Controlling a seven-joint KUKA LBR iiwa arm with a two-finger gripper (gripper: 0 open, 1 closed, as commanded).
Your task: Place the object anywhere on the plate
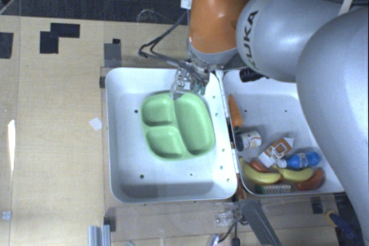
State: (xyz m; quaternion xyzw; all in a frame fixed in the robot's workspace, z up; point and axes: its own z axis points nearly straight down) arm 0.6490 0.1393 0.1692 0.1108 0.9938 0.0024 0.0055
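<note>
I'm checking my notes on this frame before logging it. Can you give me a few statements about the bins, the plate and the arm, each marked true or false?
1. The green plate lies in the left bin. True.
2. The plate is round with one compartment. False: it is a rounded square with three compartments.
3. The bananas lie on the plate. False: they lie in the right bin, at its near end.
4. The end effector is above the plate's far edge. True.
5. A carrot lies along the right bin's left wall. True.
</note>
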